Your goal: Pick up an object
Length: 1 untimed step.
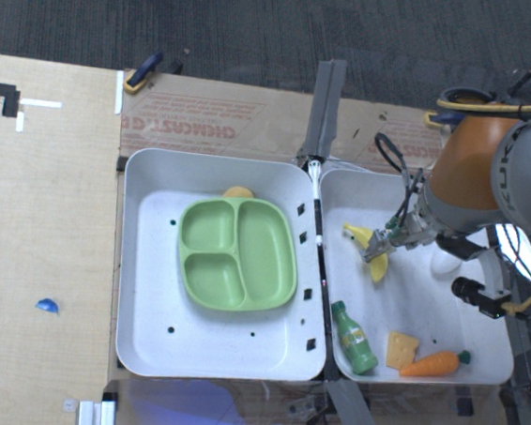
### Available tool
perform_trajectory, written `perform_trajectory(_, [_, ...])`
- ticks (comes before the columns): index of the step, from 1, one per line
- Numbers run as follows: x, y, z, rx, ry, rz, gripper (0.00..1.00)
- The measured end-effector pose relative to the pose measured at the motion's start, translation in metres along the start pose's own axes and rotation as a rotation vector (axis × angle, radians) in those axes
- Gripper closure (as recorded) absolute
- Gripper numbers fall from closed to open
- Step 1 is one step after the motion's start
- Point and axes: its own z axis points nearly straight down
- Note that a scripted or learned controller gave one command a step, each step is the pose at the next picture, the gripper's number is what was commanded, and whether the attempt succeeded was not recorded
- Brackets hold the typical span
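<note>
Banana [368,246] lies directly under the pincer [378,250], which touches it; its grip cannot be told. Nothing is lifted yet, so picking up remains.

shallow white plastic bins [130,240]: 2 | green three-compartment plastic plate [239,253]: 1 | yellow toy banana [375,251]: 1 | green plastic bottle [353,339]: 1 | orange toy carrot (green-tipped) [431,364]: 1 | pale orange cheese-like wedge [401,348]: 1
</note>
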Motion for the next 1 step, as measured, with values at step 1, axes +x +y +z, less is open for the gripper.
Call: perform_trajectory(1, [0.0343,0.0689,-0.0928,-0.002,-0.002,0.005,1.00])
